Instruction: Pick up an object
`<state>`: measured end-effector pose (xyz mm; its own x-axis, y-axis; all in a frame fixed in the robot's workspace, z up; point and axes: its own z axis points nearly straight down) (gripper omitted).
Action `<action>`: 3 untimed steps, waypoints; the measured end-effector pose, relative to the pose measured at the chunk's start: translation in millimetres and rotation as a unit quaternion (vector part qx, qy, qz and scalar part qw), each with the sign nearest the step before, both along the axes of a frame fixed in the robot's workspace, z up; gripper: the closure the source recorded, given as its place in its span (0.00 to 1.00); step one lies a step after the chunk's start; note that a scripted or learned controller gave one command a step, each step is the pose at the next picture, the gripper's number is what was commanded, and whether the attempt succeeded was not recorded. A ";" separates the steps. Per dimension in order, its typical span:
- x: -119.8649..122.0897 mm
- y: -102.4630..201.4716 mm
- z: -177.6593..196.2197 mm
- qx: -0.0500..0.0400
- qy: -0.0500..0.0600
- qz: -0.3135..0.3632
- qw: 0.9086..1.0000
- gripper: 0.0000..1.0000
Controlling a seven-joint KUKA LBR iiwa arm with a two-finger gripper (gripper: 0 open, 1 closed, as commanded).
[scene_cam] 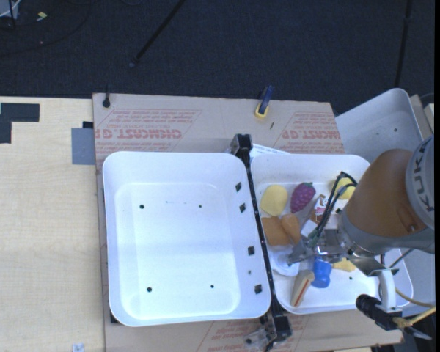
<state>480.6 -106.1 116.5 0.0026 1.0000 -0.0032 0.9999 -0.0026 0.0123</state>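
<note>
Two white bins sit side by side — the left bin (176, 233) and the right bin (352, 305), which holds the toys. The arm (385, 196) reaches over the right bin; its gripper (308, 251) hangs low among them, whether wide or narrow I cannot tell. Beside it lie a yellow lemon (274, 199), a purple berry (302, 195), an orange block (281, 229) and — just below — a blue piece (321, 273).

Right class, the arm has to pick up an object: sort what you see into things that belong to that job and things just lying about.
Belongs to the job:
tool
right bin
yellow lemon-like toy
purple grape-like toy
orange block
blue piece

Just lying about:
left bin
cardboard sheet
blue-and-yellow clamp
black cables
</note>
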 end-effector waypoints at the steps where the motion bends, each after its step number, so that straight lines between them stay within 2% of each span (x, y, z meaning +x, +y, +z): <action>1: 0.0 -2.0 5.4 0.000 0.002 -0.003 1.000 1.00; 2: 43.2 106.0 72.5 0.003 0.005 0.007 1.000 1.00; 3: 49.1 124.7 124.1 0.002 0.007 0.002 1.000 1.00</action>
<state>529.7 18.6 240.6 -0.0021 1.0000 0.0008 1.0000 0.0021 -0.0010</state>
